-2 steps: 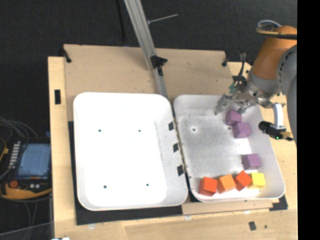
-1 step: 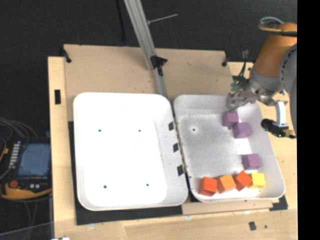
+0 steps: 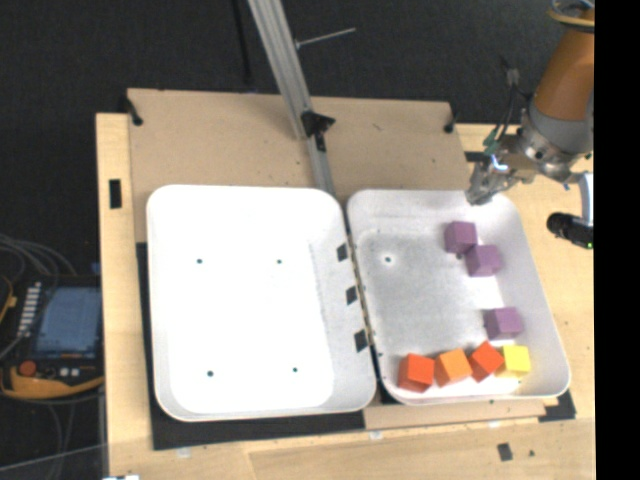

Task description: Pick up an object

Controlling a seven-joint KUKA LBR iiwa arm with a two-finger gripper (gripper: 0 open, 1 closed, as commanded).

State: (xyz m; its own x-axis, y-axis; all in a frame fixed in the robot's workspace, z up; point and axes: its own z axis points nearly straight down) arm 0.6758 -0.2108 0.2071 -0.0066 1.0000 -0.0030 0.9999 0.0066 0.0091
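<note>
We see the gripper (image 3: 483, 190) over the right bin's (image 3: 420, 278) far rim, nothing between its fingers; their spread we cannot tell; the nearest purple block (image 3: 460, 235) lies just below it, touching a second purple block (image 3: 484, 260); both are small matte cubes; the arm (image 3: 560, 88) is cut off at the right.

The grey KUKA arm (image 3: 566, 78) shows a rounded, tapering orange band above the wrist, topped by a pale ring at the upper edge; below the band sits a silver-grey metal wrist collar with dark fittings; thin dark cables trail down its left side. The small grey two-finger gripper (image 3: 484, 190) narrows to a slim metallic tip; its details are blurred.
</note>
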